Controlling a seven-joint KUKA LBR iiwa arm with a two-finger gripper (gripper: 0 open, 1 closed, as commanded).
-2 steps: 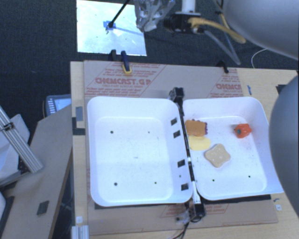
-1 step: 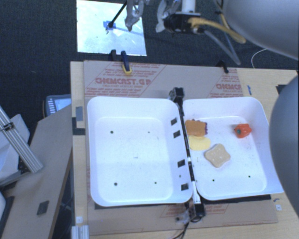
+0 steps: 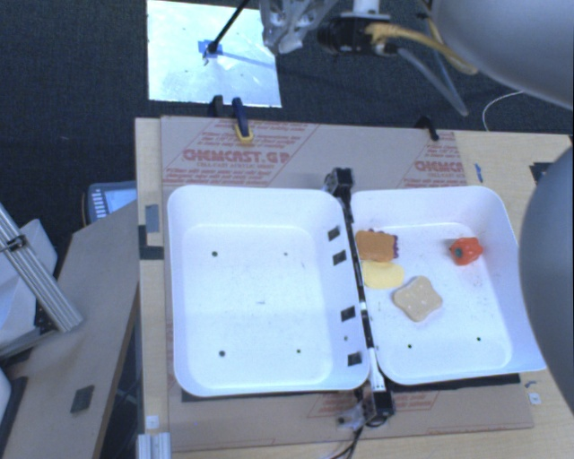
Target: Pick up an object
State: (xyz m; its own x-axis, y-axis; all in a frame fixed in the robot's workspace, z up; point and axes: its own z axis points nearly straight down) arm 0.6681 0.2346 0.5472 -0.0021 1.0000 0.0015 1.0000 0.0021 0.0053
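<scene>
Tan toast-shaped toy slice [image 3: 417, 298] lies in the right white bin [image 3: 493, 359], beside a yellow disc [image 3: 383, 275]; gripper [image 3: 289, 27] high above, grip unreadable.

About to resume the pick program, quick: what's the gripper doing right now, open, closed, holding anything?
Gripper: raised at the top of the view, beyond the bins; open or closed cannot be told. No object visible in it.
</scene>
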